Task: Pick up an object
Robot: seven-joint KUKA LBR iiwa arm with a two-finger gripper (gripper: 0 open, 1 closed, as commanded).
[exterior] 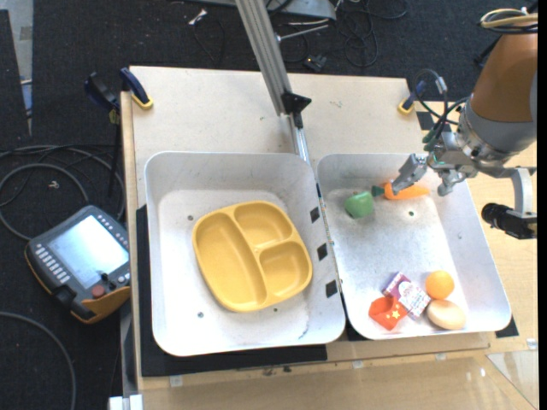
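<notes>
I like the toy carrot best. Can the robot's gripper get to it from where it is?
Probably yes. The gripper hangs right above the carrot at the back of the right bin. Nothing covers it, and the green toy sits apart.

Dark floor [68, 24] strewn with cables [34, 178]; pale wooden bench [214, 109]; teach pendant [81, 263] at left.

arm: enters from right, wrist low | end effector [429, 178]: fingers spread apart

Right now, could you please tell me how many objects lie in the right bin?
6: green item and carrot at the far end; packet, red item, orange ball, egg near corner. None seems hidden.
</notes>
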